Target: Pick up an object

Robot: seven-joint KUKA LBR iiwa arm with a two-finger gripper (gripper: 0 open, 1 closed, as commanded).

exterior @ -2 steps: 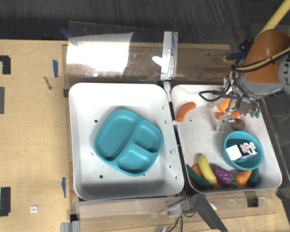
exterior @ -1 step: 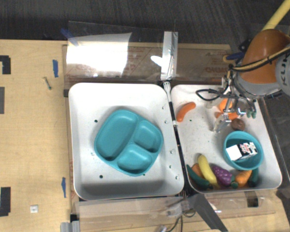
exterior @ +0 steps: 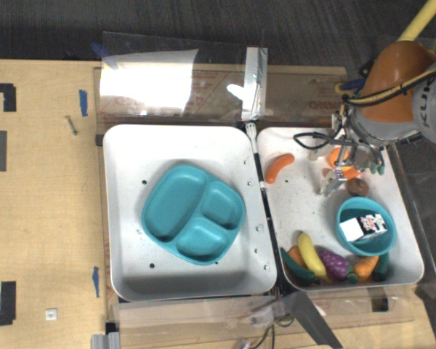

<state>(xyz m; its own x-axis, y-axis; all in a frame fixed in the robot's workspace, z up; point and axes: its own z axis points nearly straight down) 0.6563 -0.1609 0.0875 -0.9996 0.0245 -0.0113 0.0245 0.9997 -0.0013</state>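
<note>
Camera view puts the likeliest target, a small orange object (exterior: 344, 155), in the upper right of the frame, inside the right bin (exterior: 414, 264), with the gripper (exterior: 339, 174) low over it; the two look to be touching or nearly so, though the wiring and metal there blur the boundary. Whether the fingers are spread or closed cannot be told from this slant, and nothing is plainly seen between them, so no grasp can be claimed. Just right of the gripper lies a small brown round piece (exterior: 358, 187), and left of it, near the bin's upper left corner, an orange carrot-like piece (exterior: 278, 167) lies well apart. Lower in the same bin sits a teal bowl (exterior: 366, 226) with a small printed card in it, and along the bottom edge a cluster of toy food: a banana (exterior: 310, 253), purple grapes (exterior: 336, 264) and some orange bits (too crowded to name singly). The left bin (exterior: 123, 267) holds a teal divided plate (exterior: 194, 212). Both bins rest on the wooden surface (exterior: 36, 195). The arm (exterior: 396, 86) reaches in from the upper right. By my reading the step is the descent and grasp; next would be a firm closure on one piece, then a straight lift clear of the neighbours.
</note>
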